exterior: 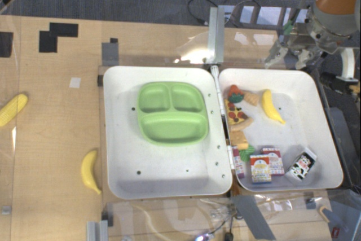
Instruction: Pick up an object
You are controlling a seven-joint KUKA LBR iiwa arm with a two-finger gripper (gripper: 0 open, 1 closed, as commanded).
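At the upper right, above the back rim of the right bin (316, 84), the hand (293, 53) hangs under the grey wrist and orange band. Whether it is open or shut cannot be told; nothing visible in its grasp.

Bins: 2, shallow, white, smooth plastic, rounded corners, side by side on the pale wood-look worktop (51, 138).

Left bin (118, 172): 1 green tray (172, 112), glossy, three compartments, rounded.

Right bin: 1 yellow banana (272, 106), curved, smooth, near centre back. 1 pizza slice (237, 115), flat, by the left wall. 1 small red-and-green piece (234, 94) at back left, kind unclear. 1 red-and-white box (265, 164) at front, printed. 1 black-and-white carton (302, 165) at front right, tilted.

Worktop outside the bins: 2 further yellow bananas, one (90, 171) just left of the left bin, one (12, 109) at the far left edge.
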